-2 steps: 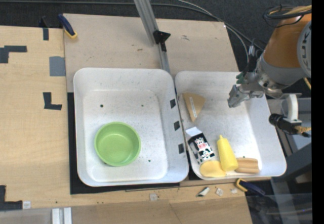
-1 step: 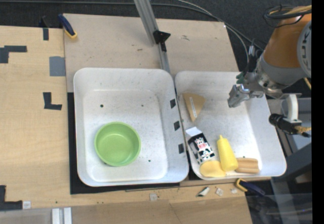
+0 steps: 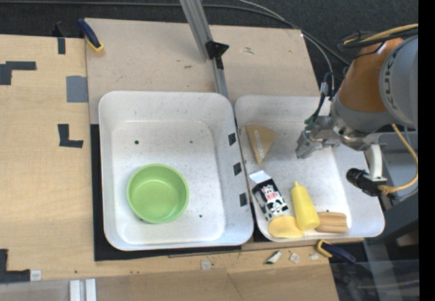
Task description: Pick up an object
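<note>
right bin (image 3: 353, 228) near edge: tan roll (image 3: 333, 223), yellow bottle (image 3: 304, 205), black-white carton (image 3: 270, 199); cheese wedge (image 3: 259, 140) farther back. gripper (image 3: 307, 146) hangs over bare floor between them, pincer state cannot tell, nothing held. step looks like approach; next needs a sideways shift, then descent. green bowl (image 3: 158, 192) in left bin (image 3: 163, 106).

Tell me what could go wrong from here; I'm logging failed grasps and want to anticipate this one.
The gripper hangs over a bare patch of the right bin, so closing there would likely catch nothing. The mustard bottle, the black-and-white carton and the tan stick lie packed together, so a grasp may jostle neighbours.
</note>
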Robot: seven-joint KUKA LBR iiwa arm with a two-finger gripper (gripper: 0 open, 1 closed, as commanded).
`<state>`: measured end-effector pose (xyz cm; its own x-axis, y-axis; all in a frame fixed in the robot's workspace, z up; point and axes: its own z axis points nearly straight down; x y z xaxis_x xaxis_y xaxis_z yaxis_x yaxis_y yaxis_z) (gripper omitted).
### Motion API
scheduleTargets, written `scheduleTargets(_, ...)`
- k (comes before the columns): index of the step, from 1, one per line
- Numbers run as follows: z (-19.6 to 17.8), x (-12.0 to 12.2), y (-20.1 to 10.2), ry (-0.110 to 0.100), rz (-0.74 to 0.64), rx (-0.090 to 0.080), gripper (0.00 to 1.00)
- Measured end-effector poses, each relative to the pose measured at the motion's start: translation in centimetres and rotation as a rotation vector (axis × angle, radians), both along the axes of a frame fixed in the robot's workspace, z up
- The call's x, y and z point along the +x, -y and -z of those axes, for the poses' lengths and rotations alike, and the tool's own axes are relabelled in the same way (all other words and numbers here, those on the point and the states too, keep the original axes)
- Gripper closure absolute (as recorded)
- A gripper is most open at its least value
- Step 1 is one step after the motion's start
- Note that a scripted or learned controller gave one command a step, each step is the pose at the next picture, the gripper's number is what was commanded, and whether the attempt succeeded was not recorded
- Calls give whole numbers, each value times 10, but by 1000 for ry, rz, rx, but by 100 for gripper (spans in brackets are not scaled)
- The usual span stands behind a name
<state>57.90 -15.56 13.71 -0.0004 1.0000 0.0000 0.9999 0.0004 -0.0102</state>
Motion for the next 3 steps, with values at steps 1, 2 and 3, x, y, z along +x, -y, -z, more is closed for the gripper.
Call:
scheduleTargets(1,49,1,0,11,0,-2,0)
scheduleTargets(2,37,1,-1,8,0,1,100)
scheduleTargets(3,-20,9,5,12,0,0,100)
